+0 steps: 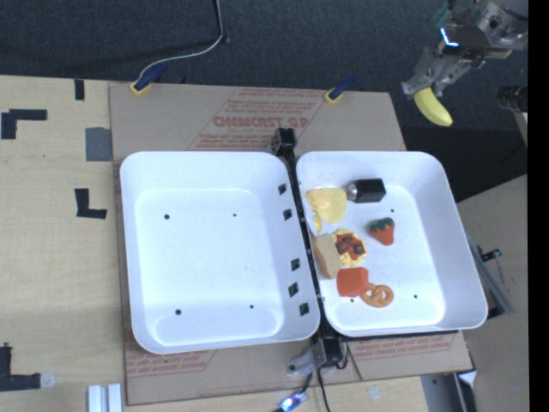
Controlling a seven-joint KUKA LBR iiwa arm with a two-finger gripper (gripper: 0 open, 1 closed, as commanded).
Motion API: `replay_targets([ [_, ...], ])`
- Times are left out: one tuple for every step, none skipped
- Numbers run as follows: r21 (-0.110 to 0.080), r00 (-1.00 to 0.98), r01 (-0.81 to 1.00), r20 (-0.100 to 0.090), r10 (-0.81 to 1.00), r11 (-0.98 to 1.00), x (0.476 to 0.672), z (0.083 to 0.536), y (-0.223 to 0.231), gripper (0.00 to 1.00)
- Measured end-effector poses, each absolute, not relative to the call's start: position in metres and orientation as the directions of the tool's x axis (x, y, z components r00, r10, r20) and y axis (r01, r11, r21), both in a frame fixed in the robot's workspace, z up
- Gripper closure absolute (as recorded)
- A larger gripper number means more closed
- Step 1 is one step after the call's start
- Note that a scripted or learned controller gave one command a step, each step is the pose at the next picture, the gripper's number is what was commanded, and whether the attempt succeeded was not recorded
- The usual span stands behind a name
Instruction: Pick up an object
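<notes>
The gripper (433, 80) is up high beyond the far right corner of the right bin (446, 256), clear of the bench, and there is a small yellow banana (433, 108) hanging at its fingertips; the banana's upper end sits between the fingers, so the grip looks closed on that end with the rest of the fruit dangling down and to the right. By its look this is a toy, light and rigid, likely smooth plastic, so weight is no worry but slip is: a curved, glossy body pinched near one tip can swivel or slide out, and a hold nearer the thick middle, across the narrow width, would be the safer place. Now the count. Two white bins side by side; the left bin (206, 256) has nothing resting on its floor. In the right bin, along its left half, I make out seven pieces: one pale yellow lump (327, 203) near the far left corner, one black block (367, 190) just beside it toward the far edge, one strawberry (383, 230) further right, one tan bread-like slice (326, 256) against the left wall, one small piece with red and dark topping (350, 245) touching it, one red cup (352, 281), and one pretzel-shaped piece (377, 296) nearest the near edge. One banana aloft, one arm, one gripper.
</notes>
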State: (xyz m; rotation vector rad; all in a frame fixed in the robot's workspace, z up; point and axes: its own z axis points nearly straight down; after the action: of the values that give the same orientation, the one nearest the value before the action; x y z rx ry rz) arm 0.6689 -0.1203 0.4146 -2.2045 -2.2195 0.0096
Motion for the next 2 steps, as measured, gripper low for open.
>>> replay_targets([
  [-0.004, -0.004, 1.000, 0.000, 1.000, 0.004, 0.6696, 0.4303, -0.1242, 1.00],
  [-0.006, -0.005, 1.000, 0.000, 1.000, 0.005, 0.6704, 0.4389, -0.1236, 1.00],
])
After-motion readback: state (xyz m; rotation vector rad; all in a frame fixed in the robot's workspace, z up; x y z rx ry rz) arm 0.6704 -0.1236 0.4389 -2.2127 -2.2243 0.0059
